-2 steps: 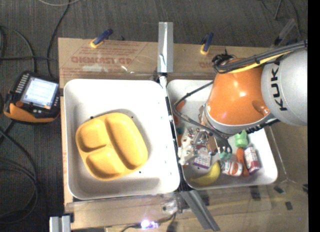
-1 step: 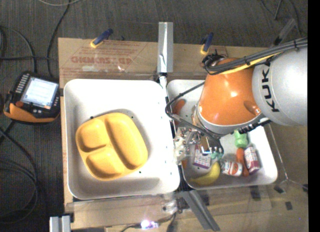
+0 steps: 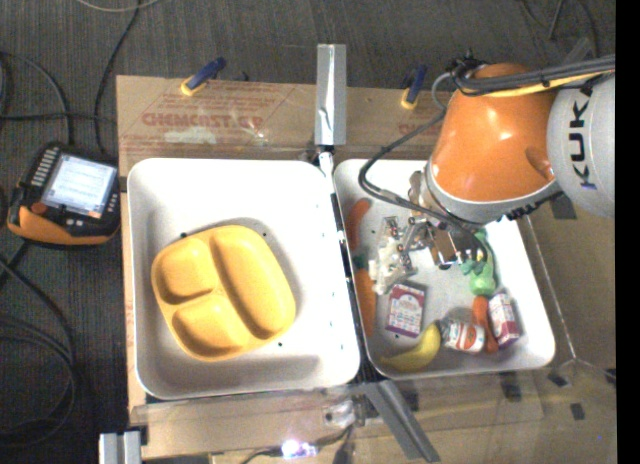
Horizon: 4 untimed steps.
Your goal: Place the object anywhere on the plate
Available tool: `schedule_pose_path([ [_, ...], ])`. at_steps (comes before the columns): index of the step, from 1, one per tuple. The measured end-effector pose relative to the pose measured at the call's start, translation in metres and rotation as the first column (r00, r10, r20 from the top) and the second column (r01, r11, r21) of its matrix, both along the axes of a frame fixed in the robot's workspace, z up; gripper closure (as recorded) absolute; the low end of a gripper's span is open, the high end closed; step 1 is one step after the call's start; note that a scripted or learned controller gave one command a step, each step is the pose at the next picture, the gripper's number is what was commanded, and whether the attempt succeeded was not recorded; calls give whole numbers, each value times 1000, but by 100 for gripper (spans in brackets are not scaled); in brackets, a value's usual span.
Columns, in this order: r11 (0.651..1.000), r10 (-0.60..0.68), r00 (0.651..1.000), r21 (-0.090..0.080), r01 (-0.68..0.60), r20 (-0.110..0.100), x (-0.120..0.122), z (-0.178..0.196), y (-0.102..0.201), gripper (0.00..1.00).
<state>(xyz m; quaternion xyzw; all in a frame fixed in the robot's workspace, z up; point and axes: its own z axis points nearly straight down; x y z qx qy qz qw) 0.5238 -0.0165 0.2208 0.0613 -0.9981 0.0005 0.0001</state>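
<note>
A yellow plate (image 3: 224, 290) with three compartments lies in the left bin (image 3: 150, 192), with nothing on it. My gripper (image 3: 397, 250) hangs low over the middle of the right bin (image 3: 540, 352), under the arm's orange band (image 3: 495, 137). Just below it lie a maroon packet (image 3: 405, 310) and a banana (image 3: 420, 349). An orange carrot-like piece (image 3: 358, 218) rests along the bin's left wall, beside the gripper. Nothing can be made out as held.
The right bin also holds a green toy (image 3: 483, 268), a small can (image 3: 461, 334), a red carton (image 3: 504, 317) and a second orange piece (image 3: 366, 298). A ridge between the bins (image 3: 343, 262) separates them. A teach pendant (image 3: 68, 195) sits left of the bench.
</note>
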Motion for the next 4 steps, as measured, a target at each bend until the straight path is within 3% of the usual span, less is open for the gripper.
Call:
schedule_pose_path([
  [1,997,79,997,1,-79,-2,7,-39,35,100],
  [2,984,175,984,1,-175,0,58,-39,46,100],
  [3,1000,12,1000,5,-12,1,94,-8,93,100],
  [4,977,214,977,0,-214,2,80,53,-82,100],
])
